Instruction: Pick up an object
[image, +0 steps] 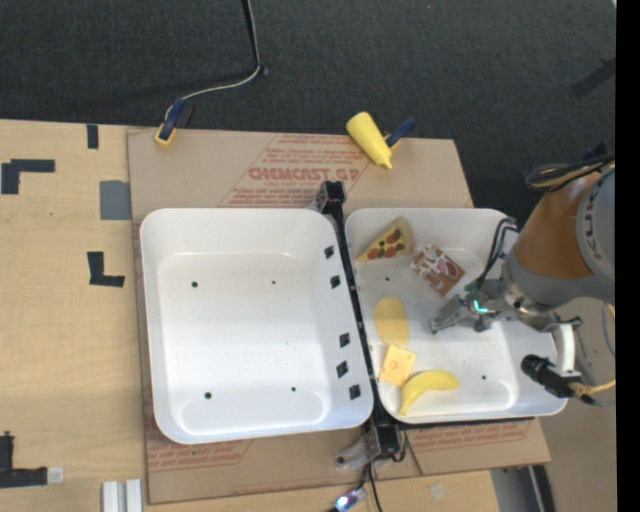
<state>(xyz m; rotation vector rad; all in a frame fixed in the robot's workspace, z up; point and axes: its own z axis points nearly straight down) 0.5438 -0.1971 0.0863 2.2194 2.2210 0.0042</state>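
From the camera fixed above the bench, two shallow white plastic bins sit side by side on a brown cardboard sheet (290, 170) printed with red lettering, which in turn lies on a pale wooden bench top (60, 300) marked with dark tape pieces. The left white bin (160, 250) shows only small dark dots on its floor. The right white bin (490, 222) holds the loose objects: a toy pizza slice with red spots (387, 241) lies near its back left corner, just beside the black clips (343, 290) that run along the seam between the two bins; a small red-and-white patterned packet (437, 266) lies to its right; a pale yellow oval piece (392, 320) rests nearer the middle left; below it sits a yellow cheese-like wedge (398, 364), and touching or just beside that wedge a yellow toy banana (428, 387) curves along the front of the bin. The grey arm with its orange band (560, 240) reaches in from the right, and its two-finger gripper (447, 318) is low over the floor of the right bin, between the patterned packet and the banana and to the right of the oval piece, with nothing visibly between its dark fingers; whether they are spread or closed cannot be told from this angle. Outside the bins, a yellow squeeze bottle (369, 138) lies tilted on the cardboard's back edge, and a white cable with a yellow-and-blue clamp (172, 122) trails across the dark floor.
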